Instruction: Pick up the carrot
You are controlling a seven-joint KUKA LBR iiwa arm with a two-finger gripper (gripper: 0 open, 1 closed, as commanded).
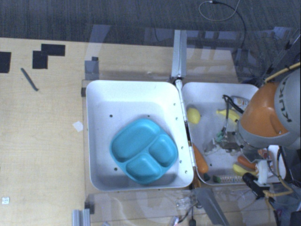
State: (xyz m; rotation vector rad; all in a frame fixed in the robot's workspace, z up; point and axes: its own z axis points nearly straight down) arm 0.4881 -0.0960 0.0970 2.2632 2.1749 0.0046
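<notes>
The carrot (200, 159) is an orange, tapered piece lying along the left wall of the right bin (210, 92), near its front corner. My gripper (220, 142) hangs low over the middle of that bin, a short way to the right of the carrot and slightly behind it. It does not touch the carrot. The grey arm with its orange band (263, 114) covers the bin's right side.
A yellow lemon (193, 115) and a yellow banana-like toy (225, 112) lie at the back of the right bin. Small orange and yellow pieces (243, 165) sit at its front right. The left bin (99, 126) holds a blue divided plate (144, 150).
</notes>
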